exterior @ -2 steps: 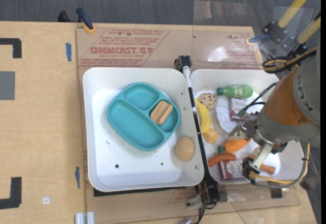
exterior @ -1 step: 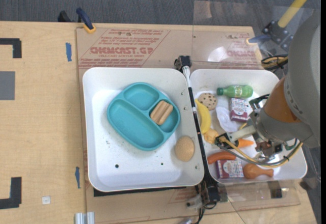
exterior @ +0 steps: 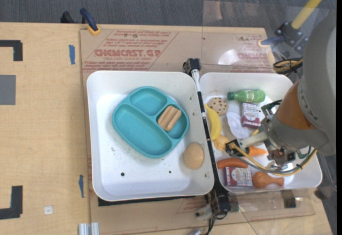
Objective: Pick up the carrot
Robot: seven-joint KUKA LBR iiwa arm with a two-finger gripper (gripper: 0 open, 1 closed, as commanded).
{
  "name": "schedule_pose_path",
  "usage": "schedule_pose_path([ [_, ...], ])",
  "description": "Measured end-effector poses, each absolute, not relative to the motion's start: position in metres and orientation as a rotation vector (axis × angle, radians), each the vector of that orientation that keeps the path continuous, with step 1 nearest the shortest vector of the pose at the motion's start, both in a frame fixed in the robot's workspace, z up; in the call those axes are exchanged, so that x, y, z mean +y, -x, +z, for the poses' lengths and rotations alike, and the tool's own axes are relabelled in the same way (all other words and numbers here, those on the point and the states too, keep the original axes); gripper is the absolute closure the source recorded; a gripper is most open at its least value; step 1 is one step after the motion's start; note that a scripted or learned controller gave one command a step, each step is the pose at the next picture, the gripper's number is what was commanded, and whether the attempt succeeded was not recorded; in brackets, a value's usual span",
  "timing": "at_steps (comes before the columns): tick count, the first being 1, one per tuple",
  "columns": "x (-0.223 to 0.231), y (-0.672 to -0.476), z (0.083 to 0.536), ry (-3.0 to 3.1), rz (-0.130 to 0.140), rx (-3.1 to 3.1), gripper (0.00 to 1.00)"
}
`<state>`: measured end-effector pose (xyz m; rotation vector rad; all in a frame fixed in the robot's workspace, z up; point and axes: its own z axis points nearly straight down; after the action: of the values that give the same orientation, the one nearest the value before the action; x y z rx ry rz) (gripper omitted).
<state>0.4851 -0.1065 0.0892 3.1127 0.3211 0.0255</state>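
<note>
Carrot (exterior: 255,150) lies in right bin (exterior: 315,175), lower right of frame, just beside a banana (exterior: 214,124) and above a red pepper (exterior: 232,163). Pincer (exterior: 275,156) hangs low over it, arm covering it; can't tell its state. Judging: approach done, grasp + lift left.

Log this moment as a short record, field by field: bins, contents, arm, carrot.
left bin: teal divided plate with a hot dog in one compartment; a tan potato-like piece beside the plate
right bin: green bottle, cookie, banana, carrot, other toy foods
arm: over the right bin
tool: low among the items near the carrot, grip unclear
</note>
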Motion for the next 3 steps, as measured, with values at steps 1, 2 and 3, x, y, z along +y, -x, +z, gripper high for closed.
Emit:
schedule_pose_path([
  [1, -0.099, -0.484, 0.089, -3.114, 0.022, 0.318, 0.0],
  [2, -0.106, -0.484, 0.09, -3.128, 0.019, 0.317, 0.0],
  [3, -0.113, -0.484, 0.09, -3.131, 0.016, 0.318, 0.0],
])
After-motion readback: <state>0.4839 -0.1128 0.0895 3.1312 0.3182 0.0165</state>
